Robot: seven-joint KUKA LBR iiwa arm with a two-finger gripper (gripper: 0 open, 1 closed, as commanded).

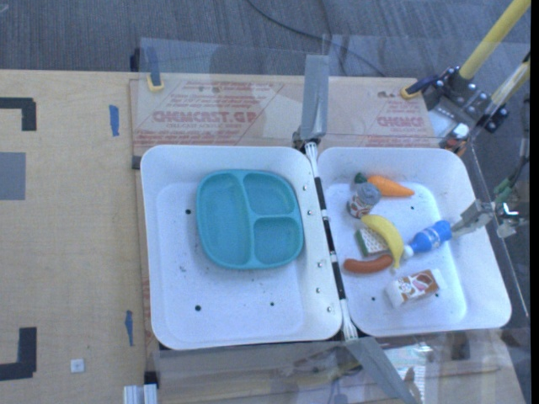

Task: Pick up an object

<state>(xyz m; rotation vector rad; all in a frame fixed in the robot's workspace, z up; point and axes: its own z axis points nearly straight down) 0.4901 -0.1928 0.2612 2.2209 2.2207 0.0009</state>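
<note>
Overhead view of the bench (67, 225) with two shallow white bins side by side. Farthest from the gripper, in the left bin (168, 310), lies one teal divided plate (250, 219) with three compartments, flat on the bin floor and well apart from the arm.

The right bin (480, 301) holds the loose objects, counted here as seven (one of each). Farthest from the gripper in this bin are a small grey round object (365, 197) and, below it, a pale sandwich-like piece with a green edge (368, 242). A sausage (368, 265) lies at the lower left of the group. A yellow banana (386, 235) runs diagonally through the middle, its lower end just above the sausage. An orange carrot (391, 186) lies at the top of the group, up and left of the gripper. A small white carton (413, 288) lies below and to the left of the gripper, apart from it.

The blue bottle with a white cap (429, 236) lies nearest, just left of the gripper (466, 222), its upper end at the fingertips; the banana lies just beyond it. The fingers appear narrow, converging to a point beside the bottle, with nothing visibly between them.
</note>
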